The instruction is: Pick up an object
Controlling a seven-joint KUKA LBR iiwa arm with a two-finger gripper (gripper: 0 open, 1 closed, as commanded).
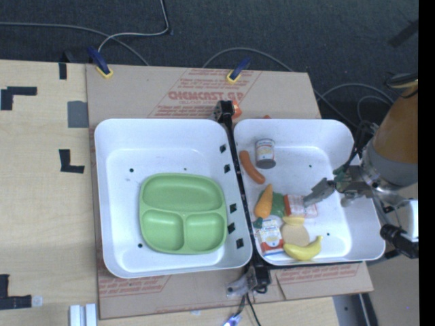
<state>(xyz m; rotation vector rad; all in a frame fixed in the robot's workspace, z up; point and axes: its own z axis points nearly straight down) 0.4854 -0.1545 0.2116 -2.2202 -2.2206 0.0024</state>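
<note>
You see in the right bin a small can [264,152] upright near the back, an orange sausage [251,167] lying slantwise beside it, a carrot [264,201] tilted at the left wall, a red-and-white packet [300,206], a second packet [270,234], a pale round piece [296,234], a yellow banana [303,250] at the front edge

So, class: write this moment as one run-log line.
gripper: over right bin, holding nothing seen | banana, carrot: in bin | pick: not done

The arm [397,138] comes in from the right, orange band up top with the grey wrist below it. It's angled down and to the left, with the gripper [318,193] sticking out low. Nothing visible between its fingers.
</note>
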